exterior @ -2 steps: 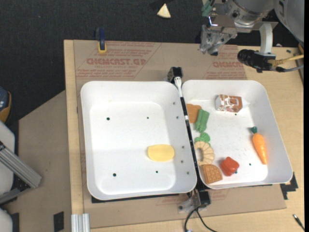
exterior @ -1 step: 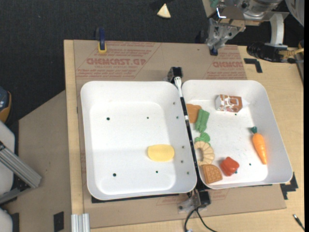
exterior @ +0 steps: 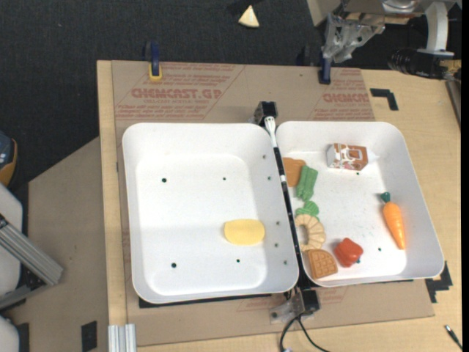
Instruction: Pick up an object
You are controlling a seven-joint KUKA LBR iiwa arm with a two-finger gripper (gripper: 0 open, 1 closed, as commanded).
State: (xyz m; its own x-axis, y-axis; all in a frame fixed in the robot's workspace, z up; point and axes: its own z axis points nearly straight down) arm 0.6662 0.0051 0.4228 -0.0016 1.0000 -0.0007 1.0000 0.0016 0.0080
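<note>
The end effector (exterior: 343, 44) hangs at about one o'clock, above the far edge of the desk (exterior: 212, 86), outside both bins; its fingers look pressed together with nothing between them, though the view there is poor. The right bin (exterior: 414, 167) holds a carrot (exterior: 394, 223) at its three o'clock side, a small carton (exterior: 346, 156) toward twelve, and a red pepper (exterior: 349, 251) toward six. The left bin (exterior: 146, 196) holds a yellow disc (exterior: 244, 232) toward five o'clock.
</note>
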